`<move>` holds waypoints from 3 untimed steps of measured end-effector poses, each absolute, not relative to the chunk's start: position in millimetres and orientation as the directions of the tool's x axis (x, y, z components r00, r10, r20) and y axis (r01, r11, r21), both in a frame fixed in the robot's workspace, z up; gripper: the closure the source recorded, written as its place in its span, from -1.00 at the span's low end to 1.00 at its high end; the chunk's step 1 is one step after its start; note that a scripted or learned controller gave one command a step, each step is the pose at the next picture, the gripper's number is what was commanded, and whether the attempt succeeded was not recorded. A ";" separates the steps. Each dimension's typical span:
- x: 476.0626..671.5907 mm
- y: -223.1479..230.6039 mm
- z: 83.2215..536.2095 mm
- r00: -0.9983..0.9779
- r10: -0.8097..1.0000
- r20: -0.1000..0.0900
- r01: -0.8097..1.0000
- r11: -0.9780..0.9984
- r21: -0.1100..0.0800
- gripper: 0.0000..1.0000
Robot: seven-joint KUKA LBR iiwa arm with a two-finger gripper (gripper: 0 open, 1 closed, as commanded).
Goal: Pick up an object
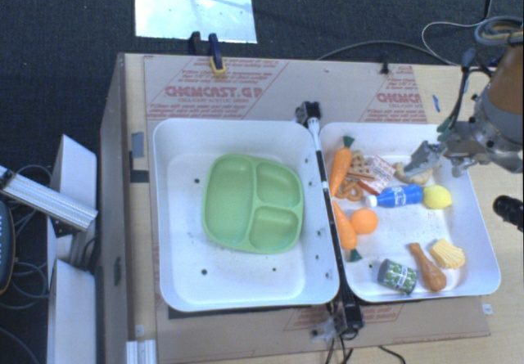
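The right bin [483, 260] holds a scatter of small toy foods, and none of them sits between the gripper's fingers. A blue bottle [399, 196] lies on its side near the middle of the bin, with a yellow lemon [437, 197] touching its right end. Just left of the bottle rest a pretzel-like piece [354, 189] and a red-and-white packet [377, 168]. One carrot [341, 168] lies along the bin's left wall at the far end; a second carrot [345, 229] lies nearer, beside an orange ball [364, 222]. Toward the near edge sit a green can [397, 276], a drumstick [427, 267] and a yellow cheese wedge [448, 253], the last two just beside each other.

The gripper [423, 159] hangs over the far right part of this bin, above a pale object whose kind cannot be told, slightly beyond the bottle and lemon. Its dark fingers are blurred, so whether they are spread or closed cannot be told. The arm [501, 113] enters from the right.

The left bin [176, 190] holds a green divided tray [252, 203], lying flat near its middle. Both bins rest on a cardboard-covered bench [246, 92].
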State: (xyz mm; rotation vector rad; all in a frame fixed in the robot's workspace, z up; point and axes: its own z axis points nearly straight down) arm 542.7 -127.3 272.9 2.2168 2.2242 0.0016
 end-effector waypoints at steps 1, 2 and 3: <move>576.0 -123.3 149.7 -0.002 1.000 0.000 1.000 0.002 -0.002 -1.00; 607.0 -86.5 88.6 -0.002 1.000 -0.003 1.000 0.002 0.009 -1.00; 610.1 -85.9 102.0 -0.003 1.000 -0.002 1.000 0.003 0.019 1.00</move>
